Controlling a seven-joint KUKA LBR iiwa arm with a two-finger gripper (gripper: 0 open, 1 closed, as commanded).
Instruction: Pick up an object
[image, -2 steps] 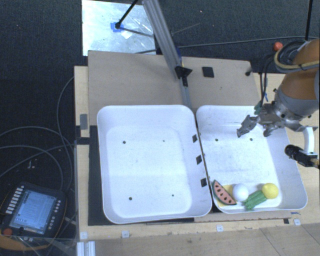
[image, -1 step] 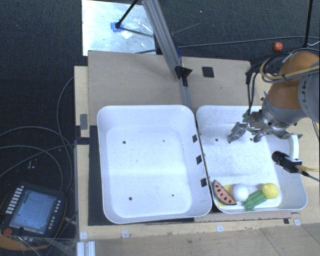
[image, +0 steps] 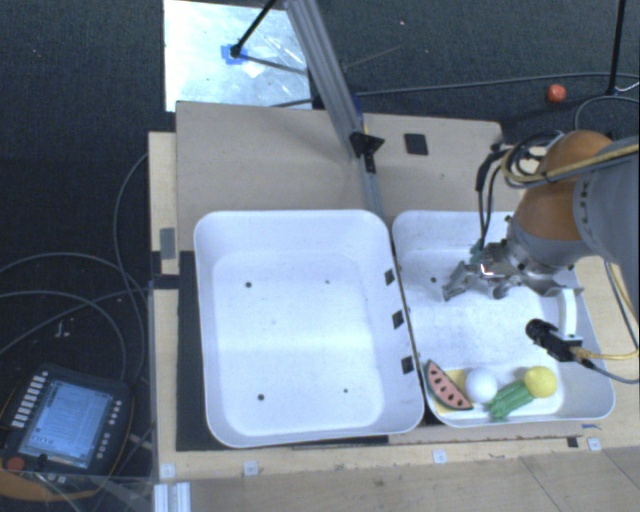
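i see my gripper (image: 478, 282) spread wide, holding nothing, over bare floor of the right bin (image: 437, 238), well apart from the white ball (image: 482, 385) in the near corner, so closing here would grab air.

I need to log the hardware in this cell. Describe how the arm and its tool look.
The arm is a rounded grey body with a glossy orange band above the wrist. Dark and yellowish cables loop beside that band. The tool is a small grey metal piece with a tiny red light glowing at its base.
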